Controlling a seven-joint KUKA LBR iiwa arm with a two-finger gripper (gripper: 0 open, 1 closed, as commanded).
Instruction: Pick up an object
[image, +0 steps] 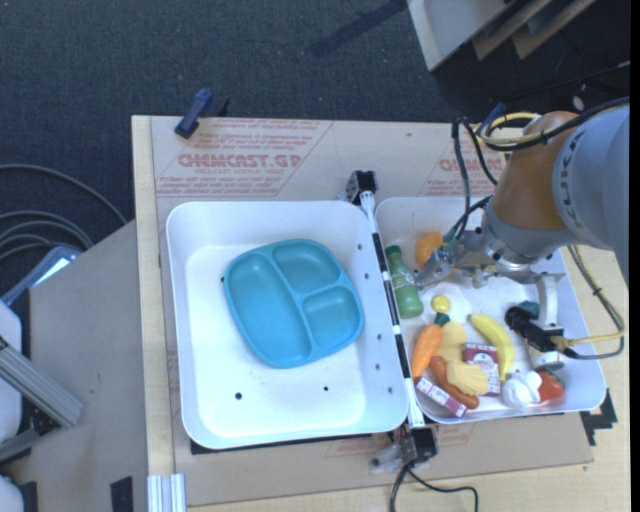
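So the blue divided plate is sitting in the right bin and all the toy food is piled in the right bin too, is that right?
Not quite. The camera view shows the blue divided plate lying in the left bin, not the right one. The rest stands: the toy food, such as the banana and the carrot, is piled in the right bin.

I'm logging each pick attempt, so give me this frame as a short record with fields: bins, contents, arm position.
left bin: holds a blue divided plate
right bin: toy food, among it a green bottle, a carrot, a banana
arm: reaches in from the right, over the right bin's far half
gripper: low, near the green bottle and a small orange piece
grasp: cannot tell
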